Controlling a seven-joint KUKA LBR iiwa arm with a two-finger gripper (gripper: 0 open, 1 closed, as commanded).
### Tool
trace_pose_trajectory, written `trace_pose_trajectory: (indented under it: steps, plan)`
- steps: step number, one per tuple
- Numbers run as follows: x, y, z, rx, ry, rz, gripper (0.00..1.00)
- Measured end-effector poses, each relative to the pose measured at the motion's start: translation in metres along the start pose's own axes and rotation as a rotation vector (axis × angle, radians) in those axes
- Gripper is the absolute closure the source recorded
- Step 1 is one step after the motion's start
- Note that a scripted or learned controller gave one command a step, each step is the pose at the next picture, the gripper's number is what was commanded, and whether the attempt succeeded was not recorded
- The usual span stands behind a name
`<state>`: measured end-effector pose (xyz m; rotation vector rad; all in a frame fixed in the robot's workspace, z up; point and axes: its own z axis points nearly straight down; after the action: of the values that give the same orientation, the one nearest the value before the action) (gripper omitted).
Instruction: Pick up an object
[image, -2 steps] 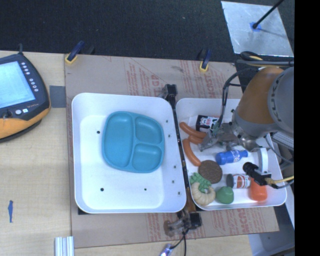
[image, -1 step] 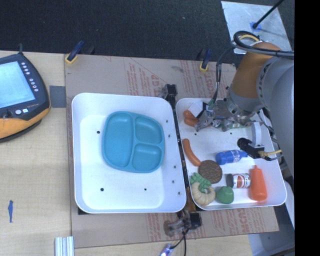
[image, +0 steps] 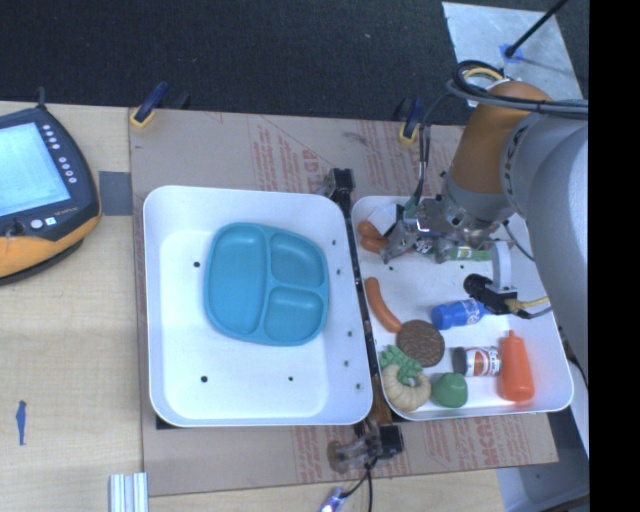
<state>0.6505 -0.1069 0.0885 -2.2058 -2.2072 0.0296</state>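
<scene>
Nearest the camera, along the front wall of the right bin (image: 425, 285), lie a beige and green lump (image: 406, 387), a round green piece (image: 450, 390) touching it, and an orange bottle (image: 516, 370) with its narrow end turned toward the far side. Just behind them are a round brown cookie (image: 421, 343) and a small bottle with a red label (image: 481, 361), which lies crosswise. Farther back, a blue bottle (image: 458, 314) also lies crosswise. Beside it, a long sausage (image: 383, 304) lies close to the bin's left wall, its long axis running from far left to near right.

The left bin (image: 157, 300) holds a blue divided plate (image: 266, 283) lying flat near its middle, with three compartments facing up.

At the far end of the right bin, a short orange-brown sausage (image: 371, 236) lies near the back left corner. Its long axis also slants from far left to near right, and its near end points toward the long sausage. The gripper (image: 405, 240) hangs just to its right, very close. Whether they touch is unclear, and I cannot tell whether the gripper is open or closed.

A tablet (image: 40, 190) rests on the bench, left of both bins.
</scene>
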Motion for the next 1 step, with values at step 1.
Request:
trace_pose_trajectory:
  steps: [1]
  plan:
    - [0.0071,0.002,-0.0011,-0.009,-0.002,-0.002,0.0]
